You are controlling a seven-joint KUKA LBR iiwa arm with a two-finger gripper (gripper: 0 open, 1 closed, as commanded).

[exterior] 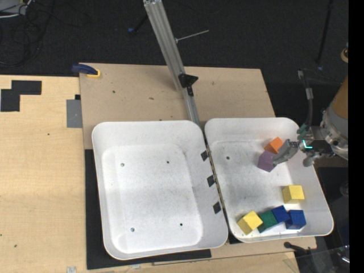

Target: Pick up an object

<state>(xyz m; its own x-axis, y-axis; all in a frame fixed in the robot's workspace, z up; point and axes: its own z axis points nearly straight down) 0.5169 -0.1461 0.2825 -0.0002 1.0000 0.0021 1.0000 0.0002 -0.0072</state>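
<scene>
The right bin (242,131) holds several blocks. An orange block (275,145) and a purple block (265,161) lie together near its far right side. A yellow block (293,193) sits alone further forward. Along the front wall lie another yellow block (249,222), a green block (267,220) and two blue blocks (280,213) (296,219). My gripper (297,155) hangs over the bin's right edge, open, with no block between its fingers. Its left finger (284,153) reaches just right of the purple block, under the orange one.
The left bin (114,135) lies beside the right one, with black clips (208,169) along the shared edge. A slanted aluminium rail (170,50) rises behind the bins. The wooden bench extends to the left and back.
</scene>
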